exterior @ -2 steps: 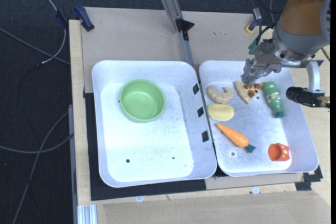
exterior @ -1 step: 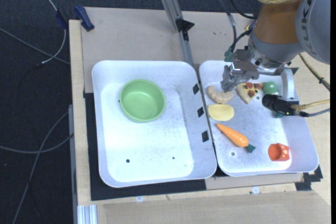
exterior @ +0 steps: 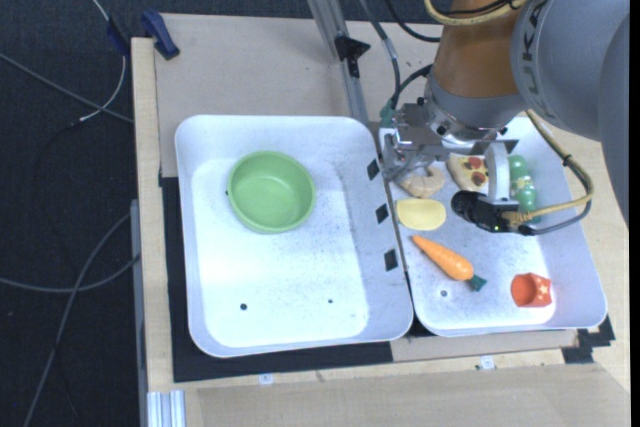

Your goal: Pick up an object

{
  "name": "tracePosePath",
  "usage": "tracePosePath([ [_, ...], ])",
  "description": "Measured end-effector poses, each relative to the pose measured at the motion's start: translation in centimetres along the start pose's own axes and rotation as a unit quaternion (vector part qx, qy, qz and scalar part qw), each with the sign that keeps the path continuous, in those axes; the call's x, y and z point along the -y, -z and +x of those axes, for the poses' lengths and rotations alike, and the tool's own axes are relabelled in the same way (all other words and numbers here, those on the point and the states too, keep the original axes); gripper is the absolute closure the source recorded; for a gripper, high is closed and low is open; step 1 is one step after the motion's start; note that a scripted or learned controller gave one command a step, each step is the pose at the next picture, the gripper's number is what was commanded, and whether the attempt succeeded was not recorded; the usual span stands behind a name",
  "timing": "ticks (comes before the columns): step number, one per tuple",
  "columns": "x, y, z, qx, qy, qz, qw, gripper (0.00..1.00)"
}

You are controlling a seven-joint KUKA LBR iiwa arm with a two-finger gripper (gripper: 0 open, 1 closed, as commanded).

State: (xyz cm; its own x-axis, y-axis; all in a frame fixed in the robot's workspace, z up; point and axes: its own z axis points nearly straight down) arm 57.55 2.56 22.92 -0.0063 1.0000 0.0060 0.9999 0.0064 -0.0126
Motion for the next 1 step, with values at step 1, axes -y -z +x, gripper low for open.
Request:
tracePosePath([
  [1, 0.28, 0.73, 6.33, 0.0, 0.001, -0.005, 1.0, 1.0],
])
